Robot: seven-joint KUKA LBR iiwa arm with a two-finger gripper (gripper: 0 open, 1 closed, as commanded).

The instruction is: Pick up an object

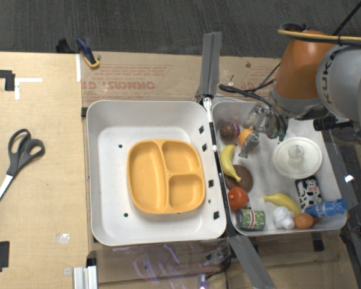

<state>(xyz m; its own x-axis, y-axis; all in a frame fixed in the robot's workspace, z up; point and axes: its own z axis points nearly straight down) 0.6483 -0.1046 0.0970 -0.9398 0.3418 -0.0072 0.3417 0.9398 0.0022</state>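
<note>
- Left shallow white bin [102, 179]: a yellow three-compartment plastic plate [166, 176]
- Right shallow white bin [332, 172]: two yellow bananas [228, 161], red tomato [237, 197], green can [251, 220], white round lid [297, 156]
- Gripper [253, 138] at the right bin's far left, over a small orange ball [245, 136]; grip state cannot be told

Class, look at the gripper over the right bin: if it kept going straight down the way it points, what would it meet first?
Probably the small orange fruit by the bin's left wall: the gripper hangs right beside it, with the banana just below-left. Depth is hard to judge, so it might reach bare bin floor instead.
</note>
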